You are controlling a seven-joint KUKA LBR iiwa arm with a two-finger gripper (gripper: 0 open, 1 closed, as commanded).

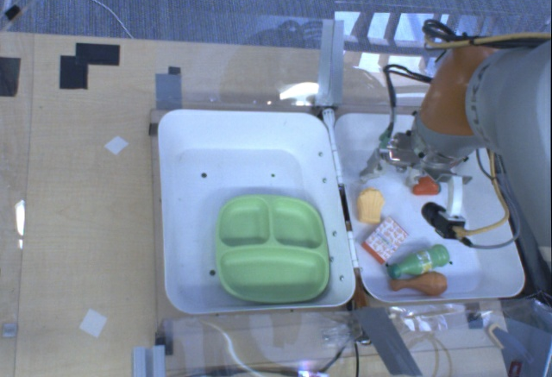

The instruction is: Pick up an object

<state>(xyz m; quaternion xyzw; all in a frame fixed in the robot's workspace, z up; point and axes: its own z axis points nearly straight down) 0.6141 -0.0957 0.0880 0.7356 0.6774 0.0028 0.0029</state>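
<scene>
1. Nearest the camera, along the front of the right white bin [509,280], lie a brown drumstick-shaped toy [421,284] and, just behind and touching it, a green plastic bottle [420,261] lying on its side.
2. A little further back sit a red-and-white checked packet [385,238] and a small yellow corn-like toy [371,204], both near the wall shared with the left white bin [185,194].
3. The left bin holds a light green, three-compartment plastic plate [272,248].
4. Further back in the right bin, the grey arm's gripper [420,170] hangs low over a small red-orange toy [425,186], which peeks out just beneath it. Whether the fingers are open or closed cannot be told.
5. Judged from this, the step in hand is the descent or grasp on the red-orange toy. The next move calls for a firm closure around it, then a straight lift clear of the bin.
</scene>
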